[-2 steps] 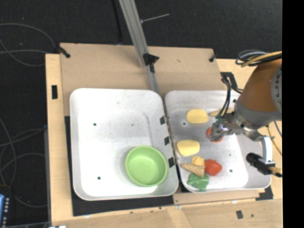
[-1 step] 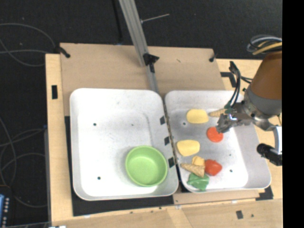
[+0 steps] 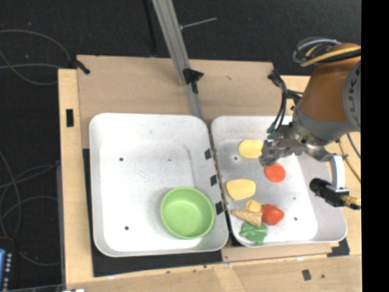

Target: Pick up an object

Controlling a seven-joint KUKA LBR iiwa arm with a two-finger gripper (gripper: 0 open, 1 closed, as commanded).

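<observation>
Green bowl (image 3: 187,212) in white left bin (image 3: 121,139); yellow, orange-red and green items in white right bin (image 3: 304,224).

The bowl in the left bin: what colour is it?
Light green. The bowl shows plainly in the camera view.

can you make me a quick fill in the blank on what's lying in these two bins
1. The green bowl sits in the ____ bin.
2. The tool hovers over the ____ bin.
3. Closest beside the tool lies a ____ object.
4. The number of orange-red objects in the right bin is ____.

Missing words: left; right; yellow; two
</observation>
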